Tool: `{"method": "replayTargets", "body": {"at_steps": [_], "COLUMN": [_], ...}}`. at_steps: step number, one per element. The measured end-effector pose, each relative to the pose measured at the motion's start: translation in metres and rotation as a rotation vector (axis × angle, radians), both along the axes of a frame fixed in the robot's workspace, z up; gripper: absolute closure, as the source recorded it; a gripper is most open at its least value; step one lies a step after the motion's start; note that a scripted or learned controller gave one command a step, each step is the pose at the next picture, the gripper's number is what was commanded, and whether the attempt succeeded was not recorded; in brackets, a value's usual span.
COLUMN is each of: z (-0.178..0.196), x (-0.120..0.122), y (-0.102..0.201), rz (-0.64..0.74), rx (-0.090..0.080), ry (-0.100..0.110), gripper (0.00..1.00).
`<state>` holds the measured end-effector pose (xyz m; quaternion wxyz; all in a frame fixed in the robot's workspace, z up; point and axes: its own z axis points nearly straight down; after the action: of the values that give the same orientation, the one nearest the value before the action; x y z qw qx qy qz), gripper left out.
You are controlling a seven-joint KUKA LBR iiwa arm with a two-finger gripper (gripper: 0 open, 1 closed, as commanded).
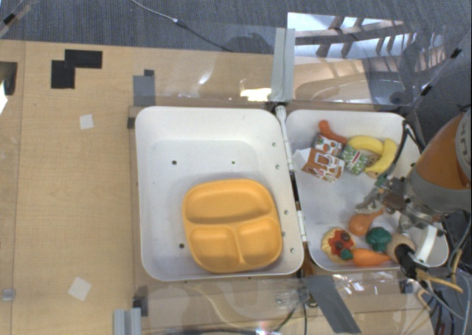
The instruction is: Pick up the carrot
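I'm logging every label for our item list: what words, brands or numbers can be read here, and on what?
None can be read.
Red and white carton: printed pattern, too blurred to read.
Green and white packet: print too small to read.
Black shapes on the bench: plain marks, no letters.
Yellow tray, banana and carrot: no print seen.

Two bins sit side by side on the worktop point(66, 201): the left bin point(214, 134) holds a divided tray point(231, 224) in its lower half. In the right bin point(317, 201), a banana point(375, 150) lies at the upper right with two small cartons point(335, 159) just left of it. The carrot point(369, 257) lies along the bottom edge, right of a pizza slice point(338, 243) and below a green vegetable point(379, 237), with the tool point(383, 197) above them at the frame's right.
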<state>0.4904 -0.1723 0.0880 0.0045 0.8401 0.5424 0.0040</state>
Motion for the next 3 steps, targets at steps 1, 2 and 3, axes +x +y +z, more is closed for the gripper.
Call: {"method": "replayTargets", "body": {"at_steps": [1, 2, 3], "z": [0.0, 0.013, 0.099], "x": [0.001, 0.004, -0.001], "y": [0.066, 0.066, 0.126], "rz": [-0.076, -0.066, 0.034], "rx": [0.002, 0.003, 0.006], "ry": [-0.003, -0.01, 0.002], "gripper": [0.0, 1.0, 1.0]}}
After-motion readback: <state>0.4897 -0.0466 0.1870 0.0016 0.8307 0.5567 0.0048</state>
